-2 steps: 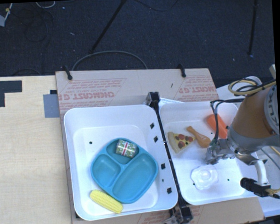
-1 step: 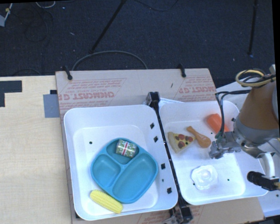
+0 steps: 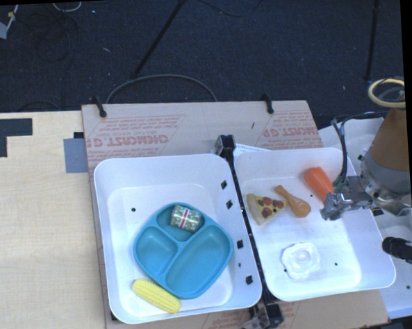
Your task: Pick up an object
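Observation:
The right bin [image 3: 369, 275] holds an orange carrot-like piece [image 3: 318, 181], a toy pizza slice [image 3: 265, 207], a tan drumstick [image 3: 294, 201] and a white fried-egg toy [image 3: 300, 257]. My gripper [image 3: 332, 206] hangs over the right side of this bin, just below the orange piece and right of the drumstick. Nothing shows between its fingers. In the left bin [image 3: 111, 201] lies a blue divided plate [image 3: 183, 251] with a small green can [image 3: 185, 218] in its upper compartment. A yellow corn cob [image 3: 156, 295] rests beside the plate at the front left.
A black divider [image 3: 239, 224] runs between the two bins. Cardboard [image 3: 190, 130] lies under them, and a wooden tabletop [image 3: 36, 240] spreads to the left. The arm's orange band [image 3: 392, 138] rises at the right edge.

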